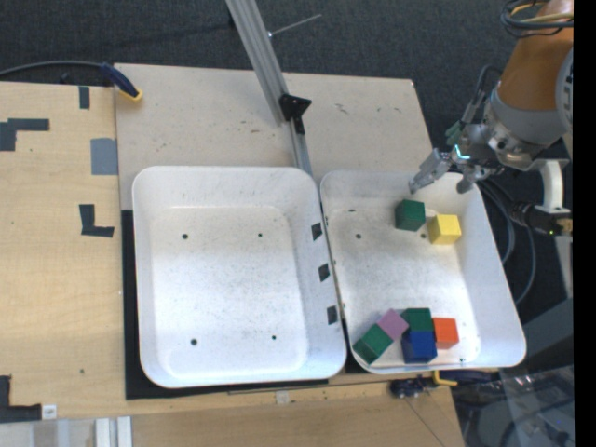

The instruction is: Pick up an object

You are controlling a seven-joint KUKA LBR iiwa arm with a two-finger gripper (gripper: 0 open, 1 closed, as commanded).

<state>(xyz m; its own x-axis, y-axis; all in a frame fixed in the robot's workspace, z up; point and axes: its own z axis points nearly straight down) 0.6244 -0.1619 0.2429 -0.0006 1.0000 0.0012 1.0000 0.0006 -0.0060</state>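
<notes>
A dark green cube (pixel 409 215) and a yellow cube (pixel 444 228) lie side by side near the far end of the right bin (pixel 484 259). At that bin's near end sits a cluster: a green block (pixel 373 343), a pink block (pixel 393 324), a dark green block (pixel 417 319), a blue block (pixel 419 345) and an orange block (pixel 445 331). My gripper (pixel 440 177) hangs over the far right corner of the right bin, just above and beyond the two cubes, open, with nothing between its fingers.
The left bin (pixel 154 250) stands beside the right one. A slanted metal post (pixel 264 54) with a black clamp (pixel 294 108) rises behind the bins. Black cables (pixel 518 240) run along the bench's right side. A blue and yellow clip (pixel 121 82) lies at the far left.
</notes>
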